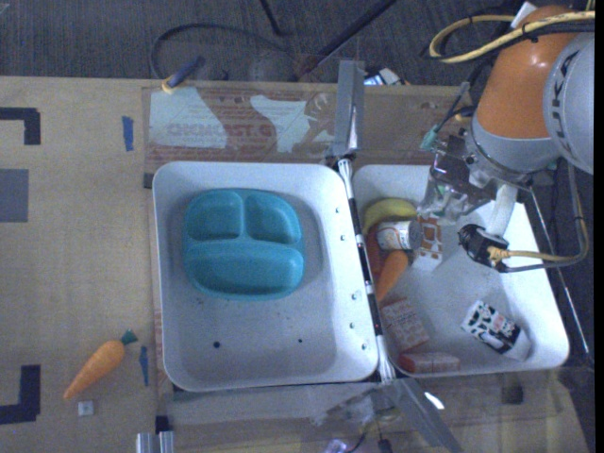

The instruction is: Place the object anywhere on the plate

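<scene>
Camera view, looking down at a slant on the tabletop (75, 159). Two white bins sit side by side. The left bin (274, 347) holds a blue plate (243, 242) with three compartments, lying toward the bin's upper left; nothing rests on the plate.

The right bin (543, 314) holds several things. A yellow banana (387, 210) lies at the upper left corner. Just below it lies a small bottle (396, 236) on its side, and below that an orange carrot (390, 274), tilted, against the left wall. A small red-and-white box (404, 321) lies further down, with a flat red packet (429, 360) near the bottom edge. A black-and-white object (492, 328) lies toward the lower right, well apart from the rest.

The arm (538, 83) reaches in from the right. Its hand (436, 229) hangs over the upper left part of the right bin, close beside the bottle. Whether the hand is open, closed or gripping anything cannot be told.

A second carrot (94, 368) lies on the tabletop, left of the left bin.
</scene>
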Tool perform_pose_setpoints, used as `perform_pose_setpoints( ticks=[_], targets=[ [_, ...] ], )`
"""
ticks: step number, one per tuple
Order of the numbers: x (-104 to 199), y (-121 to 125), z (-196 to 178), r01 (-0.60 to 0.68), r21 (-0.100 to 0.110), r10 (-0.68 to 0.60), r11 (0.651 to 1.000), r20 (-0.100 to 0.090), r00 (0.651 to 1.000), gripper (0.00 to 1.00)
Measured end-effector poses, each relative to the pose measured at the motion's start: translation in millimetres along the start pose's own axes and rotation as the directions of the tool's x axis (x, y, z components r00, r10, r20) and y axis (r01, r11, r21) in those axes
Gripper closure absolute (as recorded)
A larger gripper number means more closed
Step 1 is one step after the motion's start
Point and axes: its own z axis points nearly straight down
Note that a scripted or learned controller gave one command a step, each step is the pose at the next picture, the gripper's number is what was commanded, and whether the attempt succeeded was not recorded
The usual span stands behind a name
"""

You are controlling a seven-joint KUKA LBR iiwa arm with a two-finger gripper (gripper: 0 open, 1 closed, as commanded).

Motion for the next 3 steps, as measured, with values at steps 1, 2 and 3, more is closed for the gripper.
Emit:
perform_pose_setpoints(
  ticks=[1,2,3],
  targets=[
    [78.6,7.2,55.0,0.111,0.000,-0.111,0.994,-0.001,0.994,1.00],
    [141.2,-77.0,36.4,0.027,0.001,-0.027,1.000,-0.001,1.000,1.00],
    [161.7,-58.9,8.5,0.021,-0.002,-0.021,1.000,-0.002,1.000,1.00]
  ],
)
